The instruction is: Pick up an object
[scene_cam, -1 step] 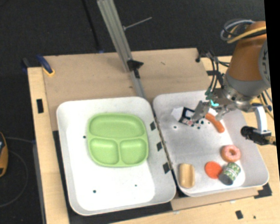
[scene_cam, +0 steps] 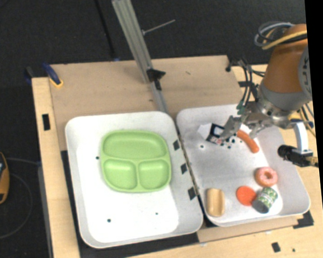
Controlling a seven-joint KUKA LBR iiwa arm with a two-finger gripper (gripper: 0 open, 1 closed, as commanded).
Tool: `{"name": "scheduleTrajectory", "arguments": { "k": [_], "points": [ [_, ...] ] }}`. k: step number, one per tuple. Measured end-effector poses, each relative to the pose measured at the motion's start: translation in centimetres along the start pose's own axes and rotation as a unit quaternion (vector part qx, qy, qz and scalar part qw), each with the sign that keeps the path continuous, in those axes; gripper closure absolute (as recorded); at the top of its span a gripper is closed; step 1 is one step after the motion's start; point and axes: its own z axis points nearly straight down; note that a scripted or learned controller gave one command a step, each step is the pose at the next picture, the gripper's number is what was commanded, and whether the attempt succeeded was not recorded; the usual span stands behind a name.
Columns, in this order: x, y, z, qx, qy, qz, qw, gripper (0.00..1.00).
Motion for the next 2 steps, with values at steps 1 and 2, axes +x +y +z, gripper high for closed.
{"name": "scheduleTrajectory", "arguments": {
  "k": [1, 2],
  "points": [
    [-0.7, -0.8, 5.5, 0.002, 0.0, 0.001, 1.0, 0.0],
    [-0.8, -0.8, 10.3, 0.0, -0.001, 0.001, 1.0, 0.0]
  ]
}}
